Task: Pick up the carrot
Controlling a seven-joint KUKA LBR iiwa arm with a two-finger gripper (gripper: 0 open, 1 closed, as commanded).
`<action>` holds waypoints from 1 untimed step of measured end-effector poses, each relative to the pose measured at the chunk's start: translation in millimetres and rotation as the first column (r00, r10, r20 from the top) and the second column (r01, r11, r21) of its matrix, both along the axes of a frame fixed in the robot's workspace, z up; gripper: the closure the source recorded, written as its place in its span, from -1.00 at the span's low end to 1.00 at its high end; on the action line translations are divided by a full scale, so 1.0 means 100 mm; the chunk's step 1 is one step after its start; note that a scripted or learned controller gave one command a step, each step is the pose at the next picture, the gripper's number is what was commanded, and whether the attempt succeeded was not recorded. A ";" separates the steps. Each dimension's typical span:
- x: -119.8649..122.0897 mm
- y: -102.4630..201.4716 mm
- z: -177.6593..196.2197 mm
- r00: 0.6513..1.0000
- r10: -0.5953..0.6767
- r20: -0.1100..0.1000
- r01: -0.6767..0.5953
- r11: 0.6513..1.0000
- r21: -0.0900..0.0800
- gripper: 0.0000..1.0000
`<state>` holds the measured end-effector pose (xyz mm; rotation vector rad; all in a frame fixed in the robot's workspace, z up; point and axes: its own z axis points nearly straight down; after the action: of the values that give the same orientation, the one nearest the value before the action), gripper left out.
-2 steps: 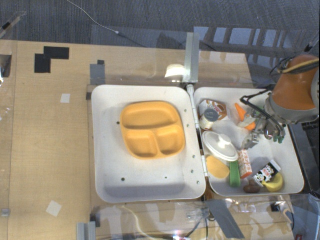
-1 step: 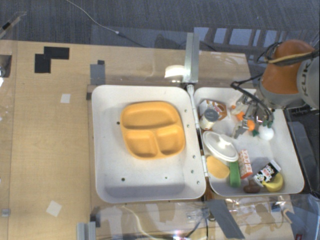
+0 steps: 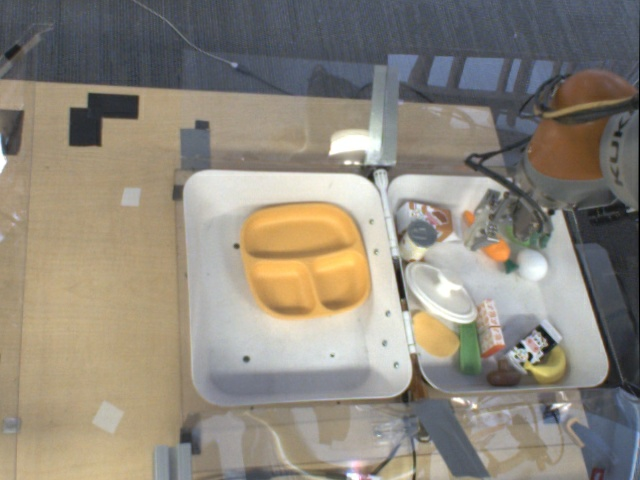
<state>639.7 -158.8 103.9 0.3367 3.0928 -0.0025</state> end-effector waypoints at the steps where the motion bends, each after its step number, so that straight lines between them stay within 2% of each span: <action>1: -0.06 0.35 0.76 0.998 0.059 -0.015 -0.059 0.998 -0.011 1.00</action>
<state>634.0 -124.3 179.6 0.2454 3.1146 -0.0208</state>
